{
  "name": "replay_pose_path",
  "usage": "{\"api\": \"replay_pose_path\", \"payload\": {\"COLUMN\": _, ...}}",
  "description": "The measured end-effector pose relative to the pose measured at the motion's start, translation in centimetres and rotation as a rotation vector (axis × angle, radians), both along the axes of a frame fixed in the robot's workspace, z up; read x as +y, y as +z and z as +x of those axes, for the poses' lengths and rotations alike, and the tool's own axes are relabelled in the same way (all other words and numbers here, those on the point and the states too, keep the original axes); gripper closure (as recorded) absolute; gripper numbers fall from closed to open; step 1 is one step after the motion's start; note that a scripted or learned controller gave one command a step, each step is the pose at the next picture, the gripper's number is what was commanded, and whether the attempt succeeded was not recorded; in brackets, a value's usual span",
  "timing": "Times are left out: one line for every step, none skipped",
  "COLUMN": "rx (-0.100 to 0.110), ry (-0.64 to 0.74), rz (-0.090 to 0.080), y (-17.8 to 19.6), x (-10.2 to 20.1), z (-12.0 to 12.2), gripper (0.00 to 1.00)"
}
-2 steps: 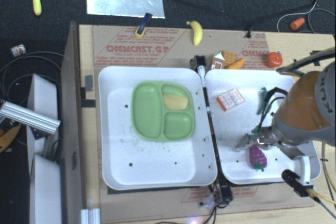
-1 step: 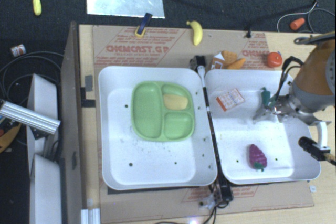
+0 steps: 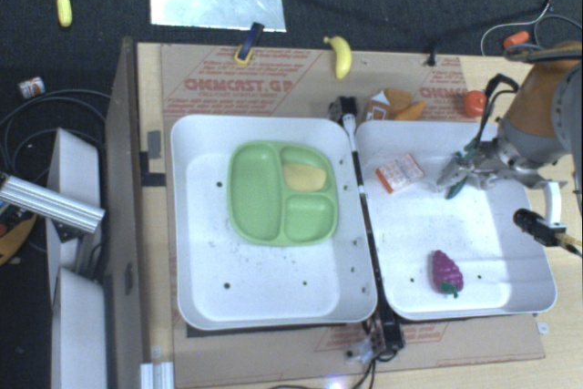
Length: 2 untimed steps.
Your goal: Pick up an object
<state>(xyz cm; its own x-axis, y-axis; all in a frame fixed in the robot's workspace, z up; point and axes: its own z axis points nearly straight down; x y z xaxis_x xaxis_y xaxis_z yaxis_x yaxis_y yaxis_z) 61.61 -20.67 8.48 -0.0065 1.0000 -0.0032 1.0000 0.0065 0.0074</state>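
In the right bin (image 3: 510, 287) a small white and orange packet (image 3: 399, 172) lies near the upper left, and a purple grape bunch (image 3: 445, 271) lies near the front. My gripper (image 3: 453, 184) hangs over the right bin's upper middle, just right of the packet, its fingers pointing down and left. Nothing shows between the fingers. In the left bin (image 3: 205, 287) a green divided plate (image 3: 278, 193) holds a pale yellow piece (image 3: 305, 177) in its upper right compartment.
On the cardboard behind the bins lie a yellow banana (image 3: 341, 56), an orange carrot-like piece (image 3: 404, 107) and an orange ball (image 3: 475, 102). A black part of the arm (image 3: 539, 228) reaches over the right bin's right rim. Cables run at the left and upper right.
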Motion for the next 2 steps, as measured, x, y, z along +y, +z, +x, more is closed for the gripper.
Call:
{"api": "replay_pose_path", "payload": {"rx": 0.002, "ry": -0.001, "rz": 0.002, "y": 0.8, "x": 0.0, "z": 2.1, "gripper": 0.0}}
{"api": "replay_pose_path", "payload": {"rx": 0.0, "ry": 0.003, "rz": -0.001, "y": 1.9, "x": 0.0, "z": 2.2, "gripper": 1.0}}
